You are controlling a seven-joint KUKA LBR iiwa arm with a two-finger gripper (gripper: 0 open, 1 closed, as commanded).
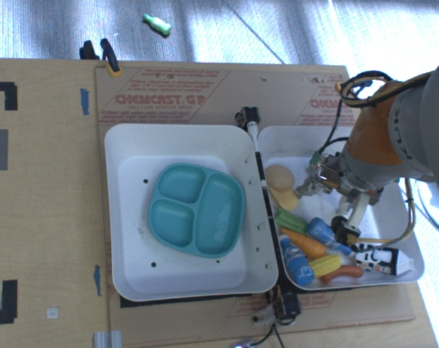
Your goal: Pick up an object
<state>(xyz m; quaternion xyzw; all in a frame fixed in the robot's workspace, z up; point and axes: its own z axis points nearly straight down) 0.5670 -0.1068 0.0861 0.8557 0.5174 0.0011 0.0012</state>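
My claw (323, 184) in right bin (300, 141), just beside beige disc (280, 177), open or closed I cannot tell, teal plate (197, 209) in left bin (132, 158)

A single camera sat fixed above the counter (45, 194) and looked down on it at a slant from fairly near. Its frame took in the left bin (121, 194) and the right bin (416, 263) whole, with a strip of floor (204, 13) along the top. The arm (415, 129) was cut off by the right edge.
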